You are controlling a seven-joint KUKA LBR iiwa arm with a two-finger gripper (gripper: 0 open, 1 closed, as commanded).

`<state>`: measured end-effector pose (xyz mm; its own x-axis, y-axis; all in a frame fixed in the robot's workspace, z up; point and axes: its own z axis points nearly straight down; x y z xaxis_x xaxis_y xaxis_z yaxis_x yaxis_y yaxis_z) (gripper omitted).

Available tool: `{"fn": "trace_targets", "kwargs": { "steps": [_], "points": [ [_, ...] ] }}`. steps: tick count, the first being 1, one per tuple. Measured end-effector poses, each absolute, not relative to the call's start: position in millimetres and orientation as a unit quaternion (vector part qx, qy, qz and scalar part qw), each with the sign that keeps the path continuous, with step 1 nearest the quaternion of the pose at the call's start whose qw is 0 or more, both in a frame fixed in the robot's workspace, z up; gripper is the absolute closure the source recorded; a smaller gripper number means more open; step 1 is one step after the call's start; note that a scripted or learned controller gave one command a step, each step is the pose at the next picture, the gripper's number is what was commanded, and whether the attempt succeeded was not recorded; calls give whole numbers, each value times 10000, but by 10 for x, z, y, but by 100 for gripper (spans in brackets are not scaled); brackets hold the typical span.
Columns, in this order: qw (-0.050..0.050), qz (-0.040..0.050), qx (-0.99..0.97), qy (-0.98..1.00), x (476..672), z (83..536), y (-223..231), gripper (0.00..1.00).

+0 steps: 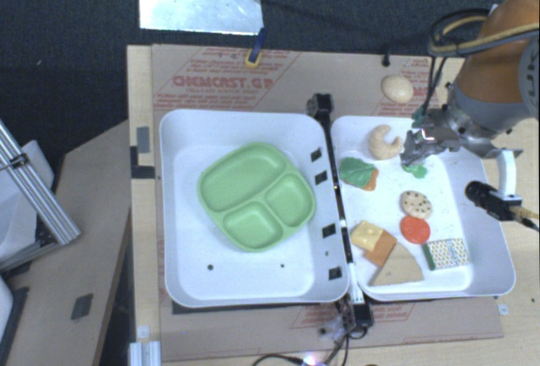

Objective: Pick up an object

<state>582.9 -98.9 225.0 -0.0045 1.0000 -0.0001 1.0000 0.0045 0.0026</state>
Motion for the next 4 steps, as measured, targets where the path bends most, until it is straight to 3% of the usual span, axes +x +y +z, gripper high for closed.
{"fn": "trace_targets", "kwargs": {
  "steps": [1,2,4],
  "points": [
    [10,11,7045,7097,5970,2165,-571,100],
    [8,11,7045,7097,6034,2285,-442,100],
    [8,1,7069,7073,6055,2182,-581,100]
  ]
}}
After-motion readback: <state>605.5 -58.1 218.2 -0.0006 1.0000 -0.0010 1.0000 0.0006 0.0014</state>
